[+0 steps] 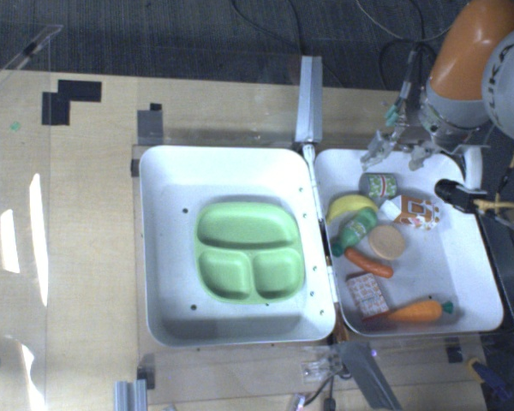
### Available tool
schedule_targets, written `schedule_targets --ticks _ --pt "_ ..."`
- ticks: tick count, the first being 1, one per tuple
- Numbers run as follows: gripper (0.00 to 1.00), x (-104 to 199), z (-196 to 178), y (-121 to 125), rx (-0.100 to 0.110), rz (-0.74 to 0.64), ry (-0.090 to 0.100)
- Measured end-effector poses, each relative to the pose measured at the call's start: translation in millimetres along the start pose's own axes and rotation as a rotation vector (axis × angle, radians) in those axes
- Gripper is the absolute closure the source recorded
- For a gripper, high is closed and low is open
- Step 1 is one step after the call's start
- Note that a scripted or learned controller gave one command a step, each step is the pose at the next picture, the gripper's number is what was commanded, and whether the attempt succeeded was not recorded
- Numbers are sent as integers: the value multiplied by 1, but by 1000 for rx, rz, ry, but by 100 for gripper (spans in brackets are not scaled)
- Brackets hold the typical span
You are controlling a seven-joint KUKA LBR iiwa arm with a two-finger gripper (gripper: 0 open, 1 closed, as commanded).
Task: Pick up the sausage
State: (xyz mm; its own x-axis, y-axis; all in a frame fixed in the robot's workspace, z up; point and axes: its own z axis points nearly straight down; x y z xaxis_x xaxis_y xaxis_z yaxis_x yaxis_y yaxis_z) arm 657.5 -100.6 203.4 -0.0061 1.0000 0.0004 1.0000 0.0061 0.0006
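The sausage is a thin red-orange stick. It lies slanted in the middle of the right bin, just below a green bottle and a round tan disc. My gripper hangs over the far edge of that bin, above a green can and well behind the sausage. Its fingers are spread open and nothing is between them.
The right bin also holds a yellow banana, a small carton, a checkered square piece and a carrot near the front. A green divided tray lies in the left bin. A black cable end juts over the right bin's rim.
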Motion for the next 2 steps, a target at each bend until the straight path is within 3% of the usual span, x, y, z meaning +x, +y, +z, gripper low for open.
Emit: schedule_targets --ticks 1,2 --pt "0 -22 58 -72 -2 -348 0" --pt "0 -37 109 -14 -5 -378 -1"
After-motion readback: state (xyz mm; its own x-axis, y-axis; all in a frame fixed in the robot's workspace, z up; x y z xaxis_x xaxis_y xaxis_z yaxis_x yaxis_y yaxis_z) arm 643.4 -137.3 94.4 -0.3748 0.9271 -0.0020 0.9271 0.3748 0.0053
